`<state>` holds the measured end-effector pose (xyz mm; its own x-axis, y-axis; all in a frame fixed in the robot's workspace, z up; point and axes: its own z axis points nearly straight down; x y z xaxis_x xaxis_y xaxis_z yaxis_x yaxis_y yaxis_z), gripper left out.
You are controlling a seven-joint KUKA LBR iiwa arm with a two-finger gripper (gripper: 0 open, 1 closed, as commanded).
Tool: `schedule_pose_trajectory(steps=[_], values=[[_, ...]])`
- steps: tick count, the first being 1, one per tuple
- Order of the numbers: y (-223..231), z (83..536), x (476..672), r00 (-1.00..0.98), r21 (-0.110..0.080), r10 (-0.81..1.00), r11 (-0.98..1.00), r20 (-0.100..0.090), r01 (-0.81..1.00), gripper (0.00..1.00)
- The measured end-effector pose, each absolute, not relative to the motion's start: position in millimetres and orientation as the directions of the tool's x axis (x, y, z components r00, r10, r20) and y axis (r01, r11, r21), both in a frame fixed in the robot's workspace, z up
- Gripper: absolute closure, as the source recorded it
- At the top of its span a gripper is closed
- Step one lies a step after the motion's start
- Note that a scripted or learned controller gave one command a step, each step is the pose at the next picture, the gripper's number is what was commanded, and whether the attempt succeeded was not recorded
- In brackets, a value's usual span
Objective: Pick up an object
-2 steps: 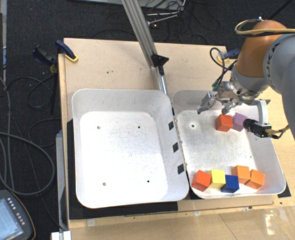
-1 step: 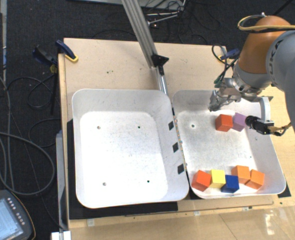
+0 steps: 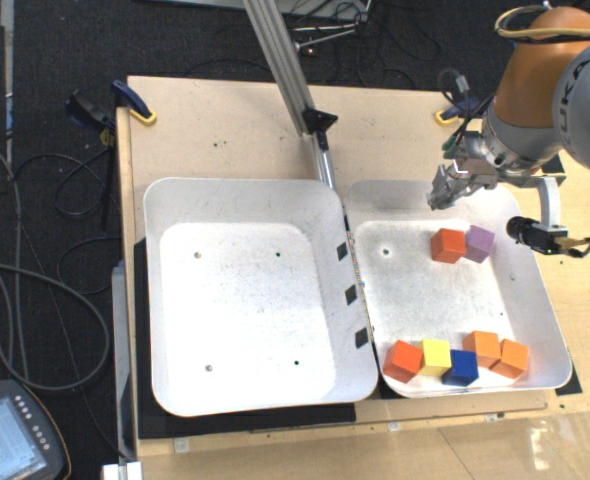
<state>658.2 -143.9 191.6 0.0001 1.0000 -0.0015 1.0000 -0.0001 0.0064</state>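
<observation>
- Gripper [image 3: 445, 190] hanging above the far edge of the right bin [image 3: 415, 303], at about 12 o'clock from the bin's middle; open or closed: cannot tell from this angle, and nothing seen held
- Nearest candidates: orange cube [image 3: 448, 245] and purple cube [image 3: 480, 242], touching side by side, just toward 6 o'clock from the gripper
- Further candidates along the near wall, at 6 to 5 o'clock of the bin: red-orange cube [image 3: 404, 360], yellow cube [image 3: 436, 355], blue cube [image 3: 462, 367] and a pair of orange blocks [image 3: 499, 352], all packed close
- Judged best target: the orange cube, since free on its 9 o'clock, 12 o'clock and 6 o'clock sides
- Better to close across the 12-to-6 faces, keeping clear of the purple cube pressed against the 3 o'clock face
- Worth centring straight over the cube before descending; an off-centre drop likely to land on a top edge and shove both cubes
- Worth descending low enough to grip below the cube's mid-height without scraping the bin floor
- Worth lifting straight up, then checking that the cube has really come away
- Best to avoid the crowded near-wall row for now: little room for a clean grip beside the wall and neighbours
</observation>
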Motion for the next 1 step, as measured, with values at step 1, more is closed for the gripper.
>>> schedule_pose_trajectory(steps=[1], values=[[-144.3, 245.6, 659.7, -0.003, 0.008, 1.0, 0.003, -0.002, 1.0, 1.0]])
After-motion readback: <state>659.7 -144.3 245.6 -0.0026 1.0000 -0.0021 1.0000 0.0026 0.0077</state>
